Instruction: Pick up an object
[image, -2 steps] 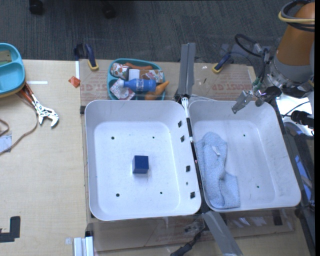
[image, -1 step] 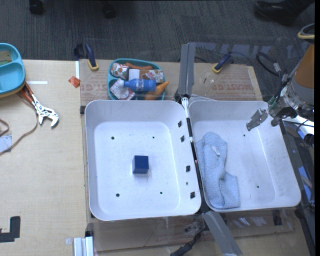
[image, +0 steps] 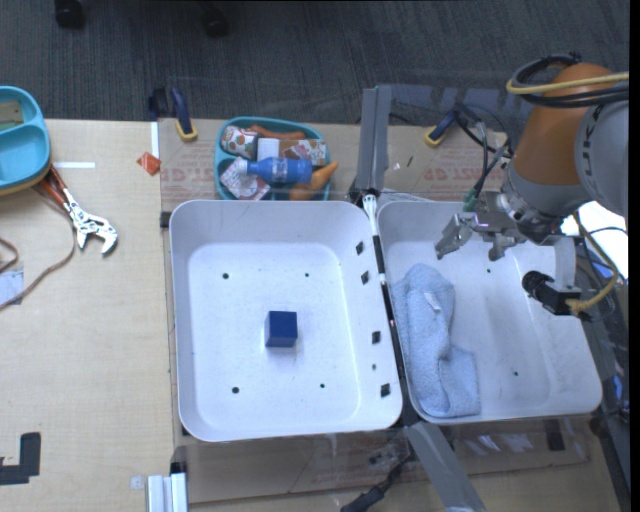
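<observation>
Your gripper (image: 478, 232) hung over the far end of the right bin (image: 560, 395); you could not tell its state from this angle. The light-blue towel (image: 432, 340) lay just below and left of it, long axis running near to far. The blue cube (image: 282, 328) sat well apart in the left bin (image: 200, 330).

Behind the left bin, a small teal tub (image: 272, 135) crammed with packets. Far left on the counter (image: 80, 340): a wrench (image: 88, 226), a light-blue tray (image: 20, 135).
</observation>
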